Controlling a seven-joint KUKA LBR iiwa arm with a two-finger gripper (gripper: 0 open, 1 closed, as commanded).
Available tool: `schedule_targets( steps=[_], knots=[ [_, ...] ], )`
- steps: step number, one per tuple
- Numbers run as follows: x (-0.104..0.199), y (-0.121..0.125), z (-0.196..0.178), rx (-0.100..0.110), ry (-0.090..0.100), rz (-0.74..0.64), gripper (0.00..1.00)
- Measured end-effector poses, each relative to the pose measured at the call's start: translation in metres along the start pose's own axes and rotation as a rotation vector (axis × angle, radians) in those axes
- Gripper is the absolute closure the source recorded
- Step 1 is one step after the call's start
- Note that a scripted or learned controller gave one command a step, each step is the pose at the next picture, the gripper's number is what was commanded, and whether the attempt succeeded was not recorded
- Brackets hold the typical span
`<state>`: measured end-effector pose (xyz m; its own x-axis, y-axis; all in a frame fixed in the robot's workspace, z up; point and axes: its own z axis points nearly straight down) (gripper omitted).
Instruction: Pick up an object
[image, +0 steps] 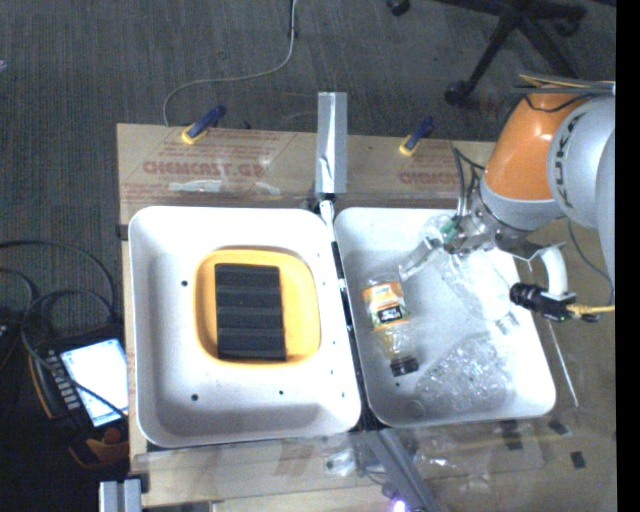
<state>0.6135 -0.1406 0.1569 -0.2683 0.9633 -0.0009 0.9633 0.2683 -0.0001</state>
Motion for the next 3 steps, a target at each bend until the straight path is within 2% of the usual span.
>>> schedule_targets(
  steps=[1,2,3],
  knots=[
    [0.034,-0.004,0.063,0.001,-0.005,0.011,0.00],
    [0.036,-0.004,0.055,0.001,-0.001,0.011,1.00],
    [0.088,-0.041,-0.026,0.001,0.003,-0.030,1.00]
  ],
)
